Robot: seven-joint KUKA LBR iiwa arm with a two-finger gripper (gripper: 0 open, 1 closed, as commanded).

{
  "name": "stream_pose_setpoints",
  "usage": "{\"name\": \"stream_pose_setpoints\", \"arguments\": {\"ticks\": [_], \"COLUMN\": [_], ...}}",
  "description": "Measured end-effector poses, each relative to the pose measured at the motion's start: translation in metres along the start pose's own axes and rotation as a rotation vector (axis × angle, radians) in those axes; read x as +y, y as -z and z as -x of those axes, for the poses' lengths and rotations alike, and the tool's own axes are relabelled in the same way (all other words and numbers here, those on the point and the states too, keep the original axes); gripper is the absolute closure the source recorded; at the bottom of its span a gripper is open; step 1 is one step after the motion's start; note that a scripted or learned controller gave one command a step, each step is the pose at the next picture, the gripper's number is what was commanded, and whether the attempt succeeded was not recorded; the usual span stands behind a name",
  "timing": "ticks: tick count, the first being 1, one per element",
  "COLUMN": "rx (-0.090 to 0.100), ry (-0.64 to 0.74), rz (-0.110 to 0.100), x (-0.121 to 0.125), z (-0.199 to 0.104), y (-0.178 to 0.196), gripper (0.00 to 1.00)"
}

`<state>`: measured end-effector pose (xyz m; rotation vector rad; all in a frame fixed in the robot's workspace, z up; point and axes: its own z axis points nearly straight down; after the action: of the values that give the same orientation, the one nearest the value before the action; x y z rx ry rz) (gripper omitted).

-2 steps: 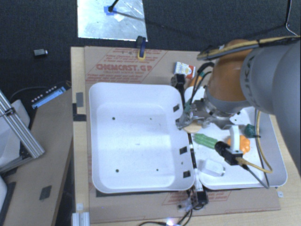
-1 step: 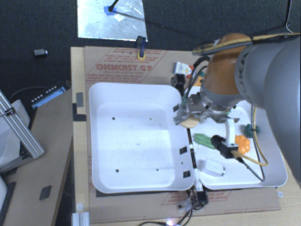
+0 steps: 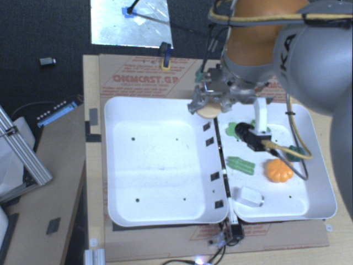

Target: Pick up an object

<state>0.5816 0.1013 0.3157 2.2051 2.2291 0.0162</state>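
While your gripper (image 3: 212,105) hangs over the right bin's (image 3: 314,203) far left corner beside a tan disc (image 3: 207,111), you cannot tell whether anything is held.

Glossy white plastic bins (image 3: 154,203); matt cardboard (image 3: 143,76) beneath.

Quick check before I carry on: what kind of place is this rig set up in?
Most likely a robotics lab test bench. Two shallow white bins sit on a cardboard sheet, the grey and orange arm trails loose cables, and small toy-like items such as an orange pumpkin shape lie in the right bin.
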Motion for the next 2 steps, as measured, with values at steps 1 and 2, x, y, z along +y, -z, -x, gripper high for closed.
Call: {"name": "stream_pose_setpoints", "arguments": {"ticks": [1, 2], "rx": [0.000, 0.002], "ry": [-0.001, 0.002], "rz": [-0.011, -0.008], "x": [-0.035, -0.061], "z": [-0.053, -0.140], "y": [0.010, 0.043], "gripper": [1.00, 1.00]}}
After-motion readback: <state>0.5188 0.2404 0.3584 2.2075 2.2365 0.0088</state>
